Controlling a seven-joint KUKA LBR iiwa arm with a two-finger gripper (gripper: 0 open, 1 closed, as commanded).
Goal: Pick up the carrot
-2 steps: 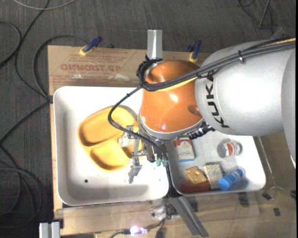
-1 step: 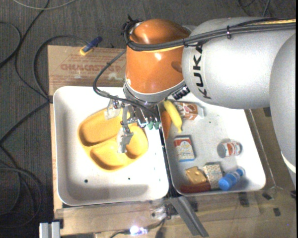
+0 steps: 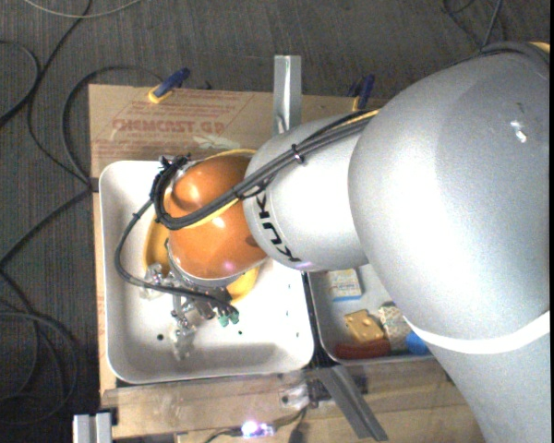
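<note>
Gripper [image 3: 183,332] hangs low over the left bin [image 3: 115,247], near its front wall, with bare floor around it; whether it is clenched I cannot tell. Carrot's place I cannot make out. Right bin [image 3: 325,335] holds small items.

Dark grey carpet floor [image 3: 37,53] strewn with black cables [image 3: 18,275] around a wooden bench [image 3: 120,127].

Right bin [image 3: 325,335] — half hidden (under arm [image 3: 425,220])
</note>
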